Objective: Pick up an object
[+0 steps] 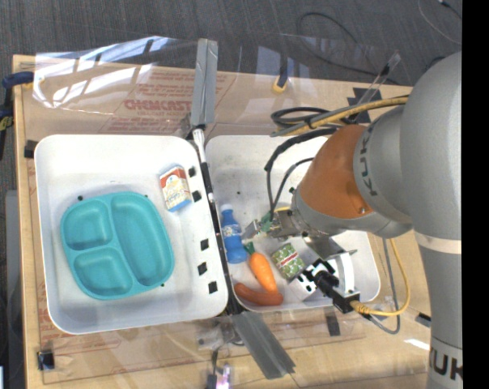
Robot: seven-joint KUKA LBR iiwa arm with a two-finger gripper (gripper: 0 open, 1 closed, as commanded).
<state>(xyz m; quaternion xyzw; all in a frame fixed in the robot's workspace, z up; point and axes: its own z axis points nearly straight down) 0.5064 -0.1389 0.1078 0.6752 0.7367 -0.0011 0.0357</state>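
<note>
While the pincer [297,259] hangs low over a green-labelled packet [287,258], its opening unreadable, a smooth carrot [263,271], sausage [258,296] and bottle [231,235] crowd alongside.

Glossy teal plastic tray [116,245]; smooth white plastic bins [58,156]; glossy orange carrot [263,271] just beside the arm's [406,168] matt grey casing.
</note>
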